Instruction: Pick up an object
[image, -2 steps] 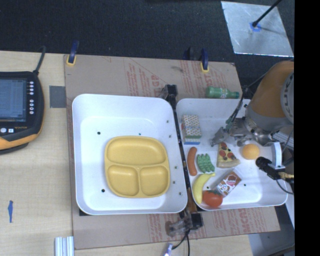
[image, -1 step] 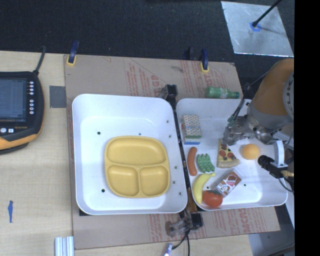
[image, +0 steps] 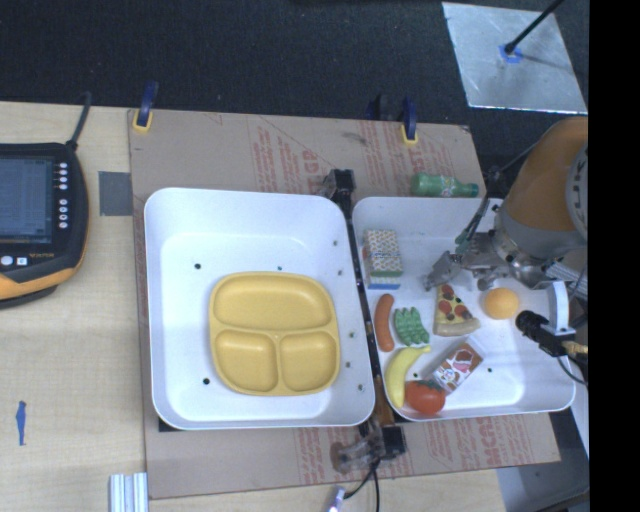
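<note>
The right bin (image: 540, 395) holds several toy foods: a pizza slice (image: 454, 312), an orange (image: 501, 302), a red sausage (image: 385, 320), a green vegetable piece (image: 410, 326), a banana (image: 399, 372), a tomato (image: 425, 399), a red and white packet (image: 457, 367) and a pale waffle block (image: 383, 252). My gripper (image: 452, 268) reaches in from the right and hangs just above and behind the pizza slice, left of the orange. Nothing is seen held in it.
The left bin (image: 170, 300) carries a yellow divided plate (image: 273, 332). A green bottle (image: 443, 185) lies on the cardboard behind the right bin. A black and orange control pendant (image: 35, 220) rests at the far left. The arm's orange band (image: 545, 185) looms over the right bin's far corner.
</note>
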